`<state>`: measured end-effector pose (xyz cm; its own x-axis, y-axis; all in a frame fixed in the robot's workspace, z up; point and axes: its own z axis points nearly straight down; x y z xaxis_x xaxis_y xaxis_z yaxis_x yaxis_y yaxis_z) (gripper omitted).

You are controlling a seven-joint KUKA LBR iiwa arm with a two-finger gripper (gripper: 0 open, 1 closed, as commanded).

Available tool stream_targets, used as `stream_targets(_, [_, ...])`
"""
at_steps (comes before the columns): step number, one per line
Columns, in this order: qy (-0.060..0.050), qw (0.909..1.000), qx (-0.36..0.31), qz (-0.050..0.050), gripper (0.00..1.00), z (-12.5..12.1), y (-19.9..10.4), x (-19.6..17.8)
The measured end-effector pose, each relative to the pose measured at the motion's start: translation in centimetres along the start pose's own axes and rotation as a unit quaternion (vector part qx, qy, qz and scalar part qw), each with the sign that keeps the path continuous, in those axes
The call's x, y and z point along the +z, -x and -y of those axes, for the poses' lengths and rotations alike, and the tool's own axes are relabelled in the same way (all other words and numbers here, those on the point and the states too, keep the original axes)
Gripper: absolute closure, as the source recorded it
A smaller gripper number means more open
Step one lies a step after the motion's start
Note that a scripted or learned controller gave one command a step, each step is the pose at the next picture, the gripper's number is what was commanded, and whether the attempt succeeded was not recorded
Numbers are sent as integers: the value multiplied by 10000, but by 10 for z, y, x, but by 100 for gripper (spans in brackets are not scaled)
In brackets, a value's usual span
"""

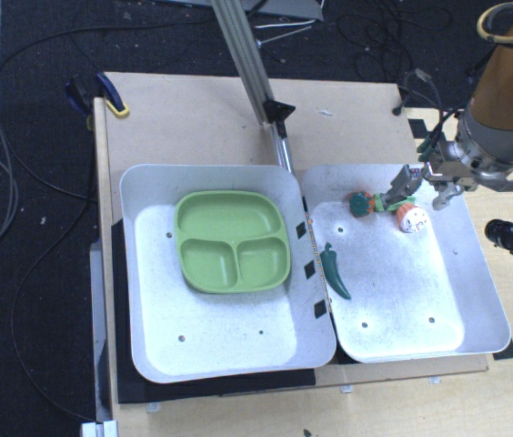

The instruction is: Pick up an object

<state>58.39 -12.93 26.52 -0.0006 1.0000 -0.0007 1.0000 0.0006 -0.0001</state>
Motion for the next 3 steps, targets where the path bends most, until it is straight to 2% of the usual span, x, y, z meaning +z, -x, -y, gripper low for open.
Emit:
stream_targets(2, [-25, 10000, 8, -6, 0, 15, 7, 94])
stream_targets(3, [-34, 10000, 10, -10, 0, 25, 6, 154])
